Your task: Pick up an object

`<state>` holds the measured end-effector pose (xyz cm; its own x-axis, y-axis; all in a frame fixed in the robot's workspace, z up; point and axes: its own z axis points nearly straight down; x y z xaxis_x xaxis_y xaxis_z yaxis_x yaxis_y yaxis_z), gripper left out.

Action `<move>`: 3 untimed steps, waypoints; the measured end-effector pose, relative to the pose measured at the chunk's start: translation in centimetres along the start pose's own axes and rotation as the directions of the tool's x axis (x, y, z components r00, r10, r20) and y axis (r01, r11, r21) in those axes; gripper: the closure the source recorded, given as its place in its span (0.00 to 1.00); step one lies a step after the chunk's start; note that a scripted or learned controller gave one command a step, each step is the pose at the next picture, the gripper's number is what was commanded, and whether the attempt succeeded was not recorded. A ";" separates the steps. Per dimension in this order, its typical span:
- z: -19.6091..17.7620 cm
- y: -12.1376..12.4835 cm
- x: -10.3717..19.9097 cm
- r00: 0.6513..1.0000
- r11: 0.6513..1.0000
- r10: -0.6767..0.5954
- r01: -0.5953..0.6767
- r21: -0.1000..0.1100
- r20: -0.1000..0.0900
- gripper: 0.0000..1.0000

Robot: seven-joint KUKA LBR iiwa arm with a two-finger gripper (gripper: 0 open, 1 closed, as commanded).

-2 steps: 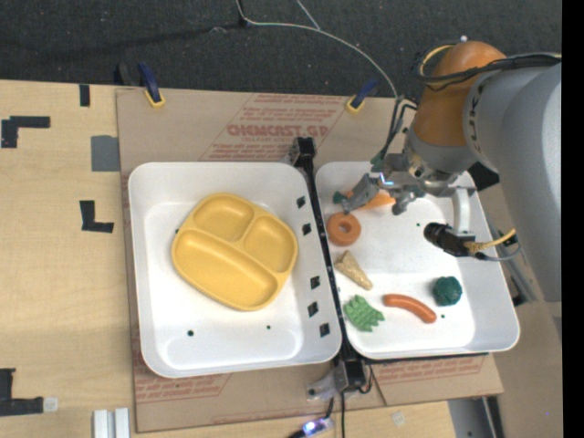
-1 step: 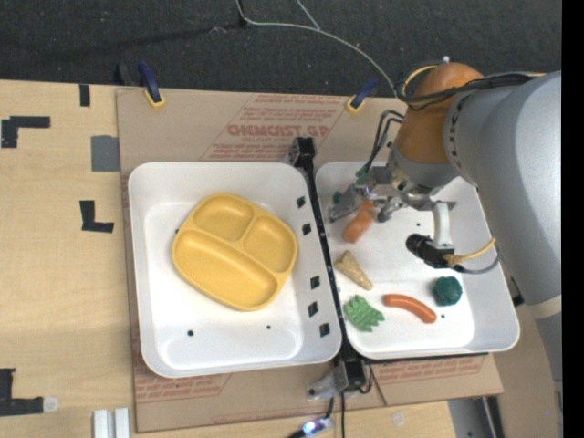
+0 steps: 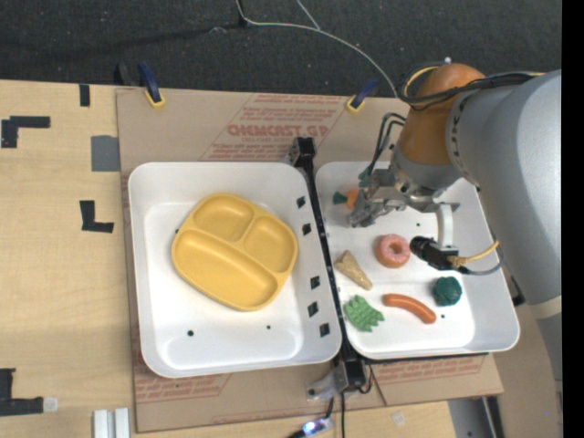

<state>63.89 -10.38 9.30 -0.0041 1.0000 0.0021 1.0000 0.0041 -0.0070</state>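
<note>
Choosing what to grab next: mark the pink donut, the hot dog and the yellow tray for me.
pink donut (image 3: 393, 250), camera view, on its frosted ring, right bin.
hot dog (image 3: 410, 307), camera view, middle of its length, right bin.
yellow tray (image 3: 234, 250), camera view, centre divider, left bin.

Place: a robot test lab, not a home or kitchen.
Worktop (image 3: 55, 272): pale wood with black tape marks at 9 o'clock.
Cardboard sheet (image 3: 265, 126): held flat by blue clamps (image 3: 149, 84) at 11 and 12 o'clock.
Bins (image 3: 146, 245): two shallow white ones joined side by side.
Contents: toy food (image 3: 394, 250) and a yellow plastic tray (image 3: 235, 249).
Cable (image 3: 347, 39): loose, running across dark carpet at 12 o'clock.
Arm (image 3: 511, 181): grey industrial robot at 3 o'clock.
</note>
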 end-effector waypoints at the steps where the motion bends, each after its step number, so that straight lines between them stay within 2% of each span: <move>1: -5.0 -0.4 -0.8 1.000 1.000 0.003 -0.003 -0.007 0.002 1.00; 2: -9.3 0.3 -0.5 1.000 1.000 0.001 -0.001 -0.007 0.001 1.00; 3: -15.1 0.5 -1.2 1.000 1.000 0.002 -0.002 -0.009 0.002 1.00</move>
<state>64.49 -11.64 24.40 -0.0021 1.0000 -0.0004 1.0000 0.0021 0.0019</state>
